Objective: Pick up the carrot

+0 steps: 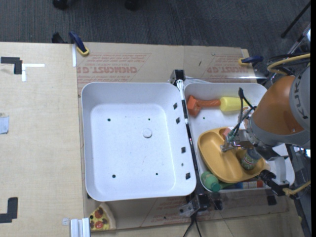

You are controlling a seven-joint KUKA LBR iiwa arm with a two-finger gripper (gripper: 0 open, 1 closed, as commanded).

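Toward the upper part of the right-hand bin [193, 125], the carrot [201, 104] lay on the white floor close to the rear wall, its thick end at the left and its taper running right until it nearly met a yellow toy [232, 104] beside it. Lower in the frame, the gripper [236, 144] hung over a yellow dish [217, 154], well apart from the carrot. Whether it was spread or closed could not be told from this slant, and nothing could be seen gripped in it. A green object [211, 181] sat at the bin's lower edge. The carrot looked like a light, stiff plastic toy, probably smooth and liable to roll. Taking it across the middle of its length, square to its long axis, seemed the safest grasp; the narrow tip would likely slip out.
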